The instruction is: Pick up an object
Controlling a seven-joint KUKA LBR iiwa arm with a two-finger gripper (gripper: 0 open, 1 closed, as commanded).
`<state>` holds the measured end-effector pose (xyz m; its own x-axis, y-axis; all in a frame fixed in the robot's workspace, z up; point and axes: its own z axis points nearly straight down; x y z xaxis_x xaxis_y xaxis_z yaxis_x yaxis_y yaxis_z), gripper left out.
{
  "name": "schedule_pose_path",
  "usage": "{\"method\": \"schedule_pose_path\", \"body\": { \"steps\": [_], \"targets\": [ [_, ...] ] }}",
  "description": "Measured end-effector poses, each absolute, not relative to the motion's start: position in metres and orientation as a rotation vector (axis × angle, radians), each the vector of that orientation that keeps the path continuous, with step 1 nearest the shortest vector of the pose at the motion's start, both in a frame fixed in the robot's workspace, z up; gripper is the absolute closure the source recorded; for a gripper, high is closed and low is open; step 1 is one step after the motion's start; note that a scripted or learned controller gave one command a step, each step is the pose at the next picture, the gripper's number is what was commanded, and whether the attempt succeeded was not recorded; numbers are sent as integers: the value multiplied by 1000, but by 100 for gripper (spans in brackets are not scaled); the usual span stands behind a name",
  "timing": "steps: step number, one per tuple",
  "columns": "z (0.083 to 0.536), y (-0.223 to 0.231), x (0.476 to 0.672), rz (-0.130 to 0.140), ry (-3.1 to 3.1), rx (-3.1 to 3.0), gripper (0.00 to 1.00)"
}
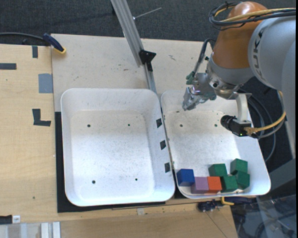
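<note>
Several small blocks lie along the front edge of the right bin: a blue block, a purple block, an orange block and green blocks. My gripper hangs over the far left part of the right bin, well away from the blocks. I see nothing between its fingers.
The left bin sits beside the right one. A slanted metal bar runs from the top down to the seam between the bins. A black cable plug hangs from the arm over the right bin.
</note>
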<state>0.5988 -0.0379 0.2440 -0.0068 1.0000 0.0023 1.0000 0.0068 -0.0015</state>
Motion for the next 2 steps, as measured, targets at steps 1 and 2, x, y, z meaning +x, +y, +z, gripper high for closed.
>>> {"method": "schedule_pose_path", "body": {
  "steps": [1,2],
  "targets": [
    [243,7,570,2,-2226,-2213,100],
    [227,61,553,3,-2226,-2211,100]
  ]
}}
